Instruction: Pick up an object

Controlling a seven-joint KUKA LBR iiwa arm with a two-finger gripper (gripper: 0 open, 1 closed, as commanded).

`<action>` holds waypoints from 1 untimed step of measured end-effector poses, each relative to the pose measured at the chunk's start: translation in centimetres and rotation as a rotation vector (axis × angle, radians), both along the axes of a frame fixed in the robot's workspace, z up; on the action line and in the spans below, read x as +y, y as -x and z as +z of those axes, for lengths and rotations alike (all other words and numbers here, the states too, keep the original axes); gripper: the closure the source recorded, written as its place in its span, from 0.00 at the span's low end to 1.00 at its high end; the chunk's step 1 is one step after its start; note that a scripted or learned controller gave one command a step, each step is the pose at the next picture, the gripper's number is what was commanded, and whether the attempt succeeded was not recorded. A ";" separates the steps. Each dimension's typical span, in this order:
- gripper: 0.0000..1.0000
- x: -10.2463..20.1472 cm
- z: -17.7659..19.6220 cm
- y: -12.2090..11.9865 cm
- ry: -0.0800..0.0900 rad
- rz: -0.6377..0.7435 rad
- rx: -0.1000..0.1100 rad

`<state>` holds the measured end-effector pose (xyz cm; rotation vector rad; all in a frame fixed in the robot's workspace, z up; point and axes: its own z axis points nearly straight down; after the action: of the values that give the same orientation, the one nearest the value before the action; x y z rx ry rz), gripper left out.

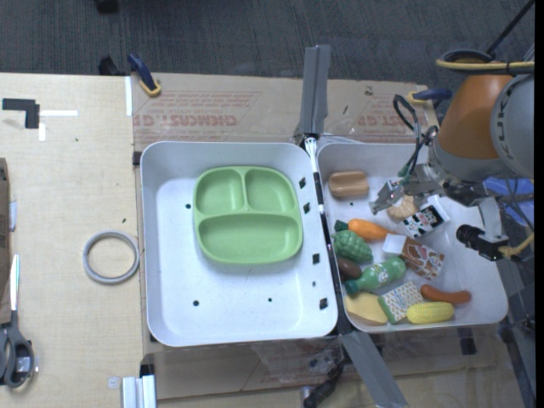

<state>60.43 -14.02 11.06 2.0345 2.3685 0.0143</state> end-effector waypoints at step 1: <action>0.00 -2.6 -1.6 9.5 -0.002 -0.046 0.013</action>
<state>50.89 -16.59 9.46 2.0956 2.3297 0.0025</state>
